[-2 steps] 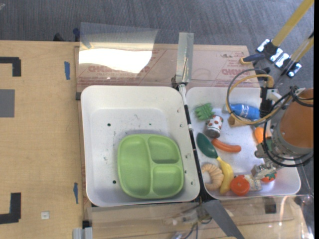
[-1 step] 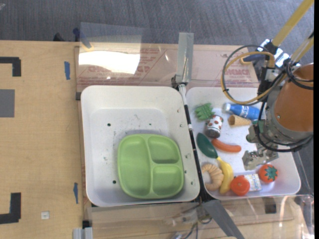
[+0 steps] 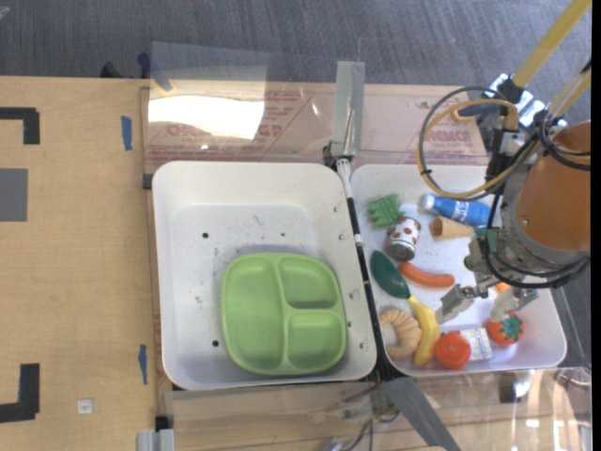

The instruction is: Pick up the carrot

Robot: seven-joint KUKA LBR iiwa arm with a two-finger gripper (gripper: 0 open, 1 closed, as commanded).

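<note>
A long orange piece that I take for the carrot lies flat in the middle of the right bin, its left end next to a dark green oblong piece. My gripper hangs low over the bin just right of the carrot. Its fingers are spread apart, and the left fingertip sits about a finger's width from the carrot's right end. A small orange bit shows between the fingers; I cannot tell what it is. The carrot itself is not between the fingers.
Around the carrot lie a small can, a green block, a cone, a blue bottle, a banana, a red-orange ball and a red berry. The left bin holds a green divided plate.
</note>
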